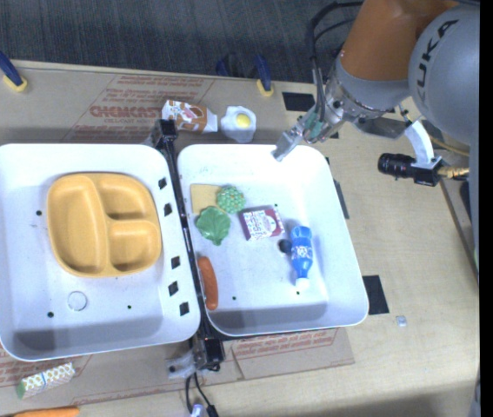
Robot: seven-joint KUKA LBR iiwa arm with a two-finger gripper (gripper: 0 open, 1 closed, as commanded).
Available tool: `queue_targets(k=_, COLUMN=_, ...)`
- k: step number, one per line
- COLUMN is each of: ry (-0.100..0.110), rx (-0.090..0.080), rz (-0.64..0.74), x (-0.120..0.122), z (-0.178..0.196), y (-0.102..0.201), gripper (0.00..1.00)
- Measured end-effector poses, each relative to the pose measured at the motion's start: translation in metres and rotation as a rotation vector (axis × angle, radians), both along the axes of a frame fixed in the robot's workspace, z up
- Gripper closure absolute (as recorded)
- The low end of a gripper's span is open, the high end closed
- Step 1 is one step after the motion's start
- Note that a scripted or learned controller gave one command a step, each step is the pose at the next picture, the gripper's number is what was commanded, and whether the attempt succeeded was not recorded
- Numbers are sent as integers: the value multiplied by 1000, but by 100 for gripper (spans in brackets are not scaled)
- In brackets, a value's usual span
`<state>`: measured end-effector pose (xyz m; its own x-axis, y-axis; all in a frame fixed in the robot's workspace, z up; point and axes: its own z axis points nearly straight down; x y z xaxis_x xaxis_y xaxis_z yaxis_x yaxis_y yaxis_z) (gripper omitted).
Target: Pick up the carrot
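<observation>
Orange and slim, the carrot (209, 282) lay along the near left wall of the right bin (342, 259), tight against the divider, which I judge would leave little room for a finger on that side. Further in sat a blue bottle (301, 250), a red packet (261, 223) and two green pieces (220, 213). At the far rim hung the gripper (288, 147), nothing in it, well apart from the carrot; how wide it stood I could not tell.
</observation>
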<state>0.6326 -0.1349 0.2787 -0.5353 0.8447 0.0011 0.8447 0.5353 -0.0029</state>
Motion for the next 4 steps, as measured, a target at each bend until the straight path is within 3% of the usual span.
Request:
queue_targets(k=1, ry=-3, rx=-2, rz=-152, x=24, z=45, y=-44, gripper=100)
queue_targets(k=2, ry=-1, rx=-1, rz=-105, x=-33, z=40, y=-77, gripper=100)
queue_targets(k=3, ry=1, rx=0, rz=-109, x=-58, z=-87, y=-61, gripper=100)
queue_targets(k=4, ry=-3, rx=-1, rz=47, x=-122, z=22, y=-76, gripper=100)
